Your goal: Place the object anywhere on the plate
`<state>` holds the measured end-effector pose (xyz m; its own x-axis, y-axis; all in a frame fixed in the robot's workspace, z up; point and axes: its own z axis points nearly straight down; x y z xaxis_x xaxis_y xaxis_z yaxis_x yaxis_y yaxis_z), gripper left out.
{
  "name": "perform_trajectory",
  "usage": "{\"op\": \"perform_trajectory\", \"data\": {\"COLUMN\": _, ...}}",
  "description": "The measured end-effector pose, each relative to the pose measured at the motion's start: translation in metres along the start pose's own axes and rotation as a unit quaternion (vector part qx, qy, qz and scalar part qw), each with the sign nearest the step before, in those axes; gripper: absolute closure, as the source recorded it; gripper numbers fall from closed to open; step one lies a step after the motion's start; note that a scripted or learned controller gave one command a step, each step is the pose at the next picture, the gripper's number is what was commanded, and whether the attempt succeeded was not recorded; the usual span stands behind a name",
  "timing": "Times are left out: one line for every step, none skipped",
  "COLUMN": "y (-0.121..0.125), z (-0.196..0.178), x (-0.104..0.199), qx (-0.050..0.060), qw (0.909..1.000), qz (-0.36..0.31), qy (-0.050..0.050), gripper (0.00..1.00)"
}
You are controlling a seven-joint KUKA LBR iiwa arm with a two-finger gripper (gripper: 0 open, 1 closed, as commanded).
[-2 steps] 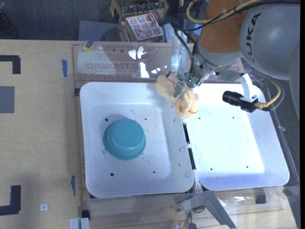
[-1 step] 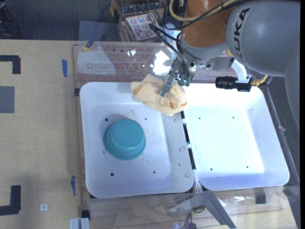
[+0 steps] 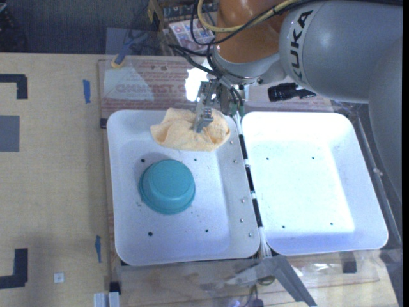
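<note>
A crumpled yellow cloth point(image 3: 188, 133) lies at the far edge of the left bin point(image 3: 128, 235). A teal round plate point(image 3: 167, 185), looking like a shallow upturned dish, sits in the same bin, nearer and left of the cloth. My gripper point(image 3: 214, 114) hangs low over the cloth's right part, its tip touching or pressing into the fabric. The cloth rests on the bin floor, apart from the plate.
The right bin point(image 3: 307, 178) lies beside the left one, with a raised divider point(image 3: 246, 171) between them. The arm's grey body and orange band point(image 3: 255, 11) loom over the far right. Bare bin floor spreads in front of the plate.
</note>
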<state>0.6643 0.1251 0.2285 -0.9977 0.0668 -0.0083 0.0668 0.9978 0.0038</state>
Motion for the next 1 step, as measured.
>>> {"op": "perform_trajectory", "data": {"y": -0.0002, "z": -0.0008, "x": -0.0003, "qx": 0.0, "qw": 1.0, "qz": 0.0, "qy": -0.001, "gripper": 0.0}}
